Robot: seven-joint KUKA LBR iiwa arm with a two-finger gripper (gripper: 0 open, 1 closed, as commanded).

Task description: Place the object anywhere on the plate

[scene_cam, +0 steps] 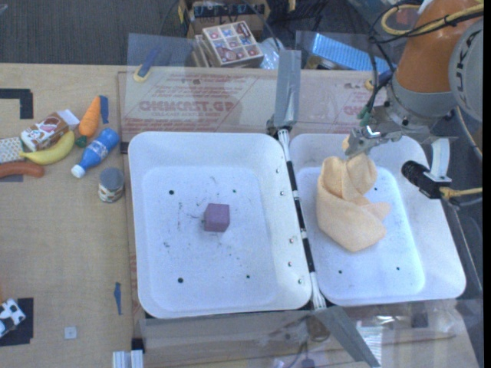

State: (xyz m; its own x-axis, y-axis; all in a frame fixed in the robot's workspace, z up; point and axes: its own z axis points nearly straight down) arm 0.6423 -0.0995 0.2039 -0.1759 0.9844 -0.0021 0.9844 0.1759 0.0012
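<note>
- Nearest the lens, the left bin (153, 282) shows its front rim, and a small purple block (216, 218) sits near its middle, alone on the scuffed floor.
- Right of that bin, touching it along a hinged seam, lies the right bin (437, 282), and in it a crumpled yellow cloth (349, 204), heaped toward the bin's back left.
- Over the cloth's top edge hovers the gripper (360, 141), coming in from the far right under the orange band of the arm (430, 44).
- Fingers: too small and too dark against the cloth to read. I cannot tell whether they are apart, closed, or pinching a fold.
- No plate to be picked out from here, so the target is unclear; neither bin's floor carries one that I can make out.
- Task progress, as I judge it: early. Which thing is "the object" is not certain, but the gripper sits at the cloth, so the cloth looks the likelier pick. It rests on the bin floor, not lifted.
- Cloth against jaws: its upper peak lies right at or just under the fingertips, the bulk spreading down and away toward the bin's front.
- Block against jaws: well apart, across the seam in the left bin.
- Left of the left bin, on the bench: a banana (47, 153), a carrot (90, 116), a blue bottle (97, 152), a can (111, 184).
</note>
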